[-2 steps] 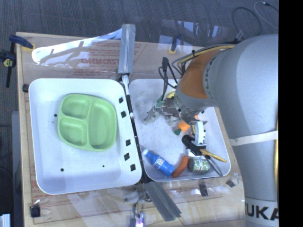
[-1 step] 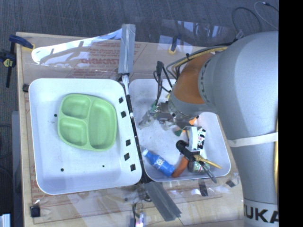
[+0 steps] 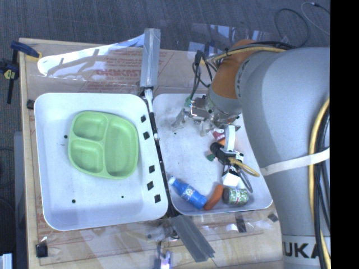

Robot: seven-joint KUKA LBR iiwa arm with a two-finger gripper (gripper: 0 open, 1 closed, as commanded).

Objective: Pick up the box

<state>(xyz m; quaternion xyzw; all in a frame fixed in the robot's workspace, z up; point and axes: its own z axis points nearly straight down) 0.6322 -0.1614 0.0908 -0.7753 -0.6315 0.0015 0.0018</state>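
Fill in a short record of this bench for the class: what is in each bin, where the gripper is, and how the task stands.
left bin: green divided plate
right bin: blue bottle, orange carrot-like item, green can, small cluttered items near the right wall
gripper: low over the right bin's upper part, nothing seen between its fingers
arm: reaches in from the right
box: cannot tell it apart in the clutter
task state: not yet picked up

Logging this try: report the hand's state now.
Hand: over the back of the right bin; whether it is open or shut cannot be told, and nothing can be seen in it.
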